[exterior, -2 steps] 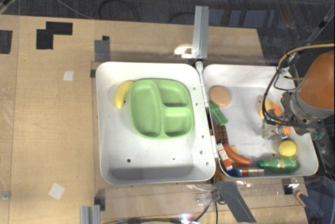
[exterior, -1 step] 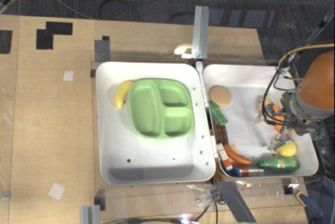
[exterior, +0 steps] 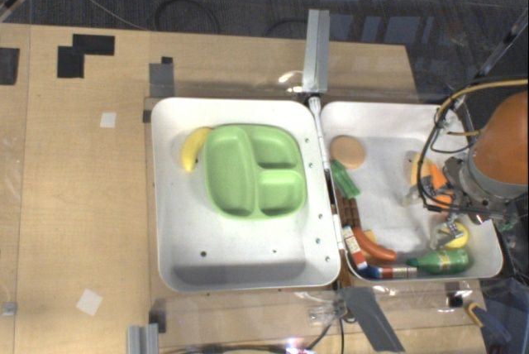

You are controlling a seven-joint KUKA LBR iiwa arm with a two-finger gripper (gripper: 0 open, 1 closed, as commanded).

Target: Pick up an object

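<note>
Bench (exterior: 74,203) was light wood, with two white bins side by side on it. Left bin (exterior: 248,270) held a green divided tray (exterior: 252,170) toward its 12 o'clock half, and a yellow banana (exterior: 193,148) lay touching the tray's 9 o'clock edge. Right bin (exterior: 384,133) carried the clutter. Arm (exterior: 504,150) came in from 3 o'clock, orange band over the bin's right side, and its gripper (exterior: 442,216) sat low near the bin's 4 o'clock corner among black cables; finger state couldn't be told from this angle. Green bottle (exterior: 438,263) lay flat along the 6 o'clock wall, and just above it was a small yellow piece (exterior: 457,239) near the gripper. A red-orange sausage-shaped item (exterior: 374,246) sat at 7 o'clock, a green stick (exterior: 345,179) along the 9 o'clock wall, and a tan round disc (exterior: 348,151) at 10 o'clock. An orange item (exterior: 432,176) showed just beside the wrist.
</note>
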